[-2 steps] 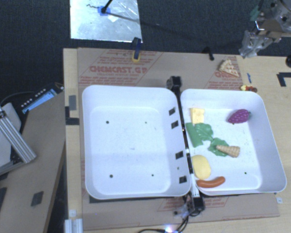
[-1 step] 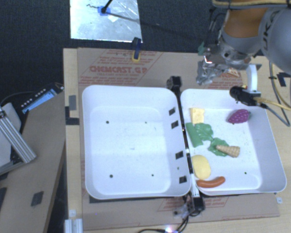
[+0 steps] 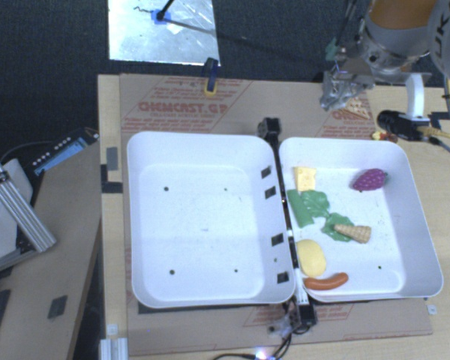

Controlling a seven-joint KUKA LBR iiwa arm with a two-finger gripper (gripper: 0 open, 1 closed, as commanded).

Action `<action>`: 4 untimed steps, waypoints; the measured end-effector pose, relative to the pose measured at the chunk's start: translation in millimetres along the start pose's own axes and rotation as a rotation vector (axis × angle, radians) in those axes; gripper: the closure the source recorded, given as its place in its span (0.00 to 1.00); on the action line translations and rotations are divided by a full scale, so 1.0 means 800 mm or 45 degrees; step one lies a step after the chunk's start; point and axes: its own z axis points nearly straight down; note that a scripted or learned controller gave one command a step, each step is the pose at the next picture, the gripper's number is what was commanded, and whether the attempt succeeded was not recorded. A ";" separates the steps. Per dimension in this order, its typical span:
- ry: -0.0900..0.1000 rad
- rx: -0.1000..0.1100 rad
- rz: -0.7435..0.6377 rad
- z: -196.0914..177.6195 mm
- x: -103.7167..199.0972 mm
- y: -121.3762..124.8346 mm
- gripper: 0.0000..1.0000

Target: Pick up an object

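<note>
Jaws, metallic, hover behind the right bin; their opening is unclear.

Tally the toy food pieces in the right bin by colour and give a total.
Yellow: 2, cheese wedge and lemon
Green: 1, leafy piece
Purple: 1, grapes
Tan: 1, cone
Orange-red: 1, sausage
Total: 6

Left bin open; toys crowd right bin.
</note>
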 end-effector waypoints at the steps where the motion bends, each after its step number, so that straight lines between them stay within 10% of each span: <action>1: -0.002 -0.012 0.000 -0.153 -0.017 0.001 1.00; 2: -0.002 0.010 0.009 -0.109 -0.078 -0.001 1.00; 3: 0.003 0.017 -0.004 -0.011 -0.017 -0.002 1.00; 4: 0.003 0.004 -0.005 -0.054 0.032 0.000 1.00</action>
